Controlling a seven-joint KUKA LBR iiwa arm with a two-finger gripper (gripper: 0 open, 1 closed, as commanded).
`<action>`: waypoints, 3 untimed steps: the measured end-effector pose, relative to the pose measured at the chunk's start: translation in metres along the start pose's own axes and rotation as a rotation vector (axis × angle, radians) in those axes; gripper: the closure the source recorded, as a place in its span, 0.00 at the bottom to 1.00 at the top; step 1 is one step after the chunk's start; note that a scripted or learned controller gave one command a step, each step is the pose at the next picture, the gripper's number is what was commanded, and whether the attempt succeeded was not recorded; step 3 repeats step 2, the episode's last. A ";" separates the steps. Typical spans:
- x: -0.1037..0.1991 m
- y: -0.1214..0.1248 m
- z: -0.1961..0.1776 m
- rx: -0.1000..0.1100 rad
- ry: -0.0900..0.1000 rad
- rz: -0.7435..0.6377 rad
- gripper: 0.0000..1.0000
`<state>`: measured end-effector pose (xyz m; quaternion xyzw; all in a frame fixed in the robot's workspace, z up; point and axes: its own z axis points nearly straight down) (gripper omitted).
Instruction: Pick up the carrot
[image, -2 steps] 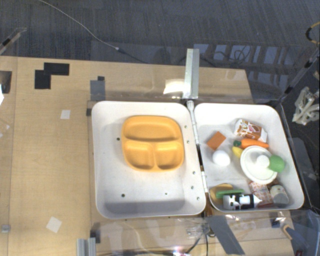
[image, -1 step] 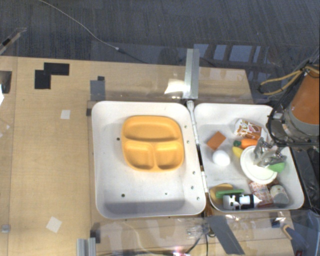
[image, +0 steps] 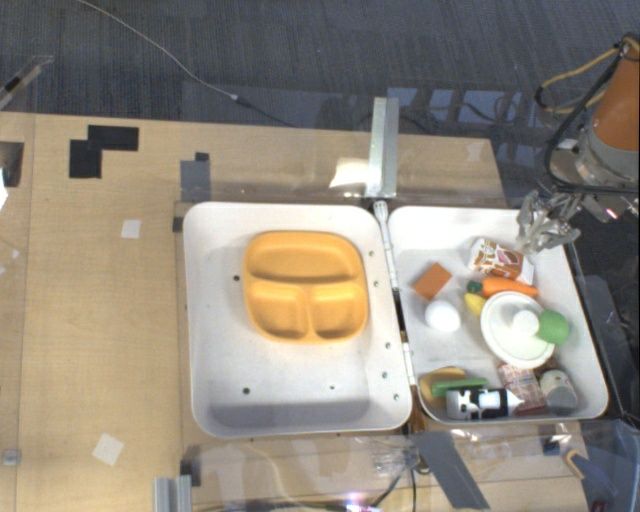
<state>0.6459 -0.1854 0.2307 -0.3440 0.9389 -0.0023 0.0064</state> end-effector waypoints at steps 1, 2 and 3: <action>-0.008 -0.033 -0.122 0.009 -0.004 -0.083 1.00; 0.002 0.051 0.032 -0.014 0.006 -0.296 1.00; 0.002 0.051 0.032 -0.014 0.006 -0.296 1.00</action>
